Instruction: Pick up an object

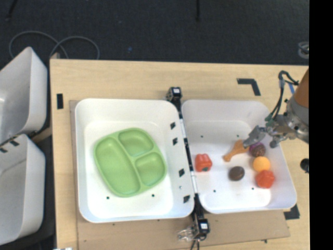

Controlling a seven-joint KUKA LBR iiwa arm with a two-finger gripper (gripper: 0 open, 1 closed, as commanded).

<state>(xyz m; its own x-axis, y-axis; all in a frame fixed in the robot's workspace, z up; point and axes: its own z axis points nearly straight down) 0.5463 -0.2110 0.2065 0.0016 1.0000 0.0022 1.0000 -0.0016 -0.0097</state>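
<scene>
Red ball in right bin, hand above purple piece.

Soft even light — slightly blurry

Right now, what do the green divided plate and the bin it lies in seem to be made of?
Green divided plate: probably moulded plastic, matte to satin; even pale green colour, soft rounded compartment ridges, no sharp glare. Left bin: likely thin formed plastic, smooth and slightly glossy; uniform white, rounded corners and a rolled rim. Neither can be confirmed by look alone.

Grey arm entering from right, orange band showing, gripper lowered
</scene>
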